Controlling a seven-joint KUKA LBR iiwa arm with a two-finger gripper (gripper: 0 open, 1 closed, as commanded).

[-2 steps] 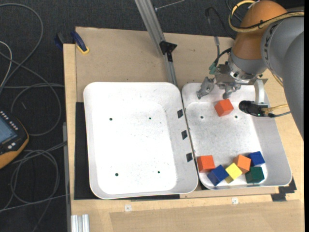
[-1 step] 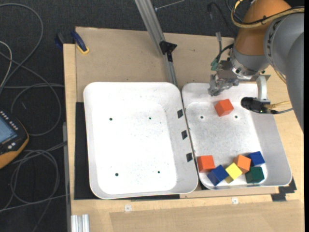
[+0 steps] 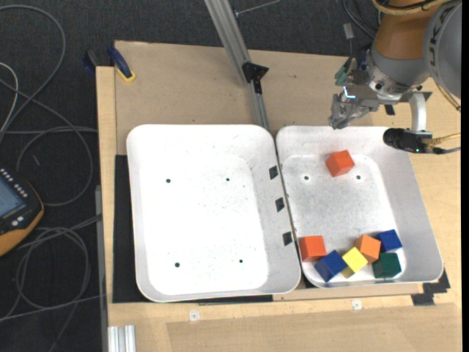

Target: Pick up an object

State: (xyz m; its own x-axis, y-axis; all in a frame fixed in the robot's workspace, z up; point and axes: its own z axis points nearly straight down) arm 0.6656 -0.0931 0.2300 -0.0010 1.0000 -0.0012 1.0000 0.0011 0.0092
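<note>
Not much of the job looks done yet. The gripper (image 3: 343,119) hangs over the far edge of the right bin (image 3: 410,189), up above the floor of the bin, and there's nothing between its tips. So no block is picked up as far as I can see.

The blocks are all in the right bin. One orange block (image 3: 339,163) sits by itself near the far end, just below the gripper in the pic and a bit apart from it. That one looks like the easy one to grab, I think, bc nothing is crowding it. The rest are bunched at the near edge: another orange block (image 3: 313,247), a blue block (image 3: 330,264), a yellow block (image 3: 355,259), a third orange one (image 3: 370,246), a 2nd blue block (image 3: 389,240) and a green block (image 3: 387,265). Some of those touch each other.

The left bin (image 3: 146,196) has just small dark dots on its floor (marks or holes, can't say which).

The pincer tips point down and look close together, but they're small and dark in the pic, so I can't tell if it's wide or narrow. It touches no block.

Still to do: go down, close on a block, lift it.
</note>
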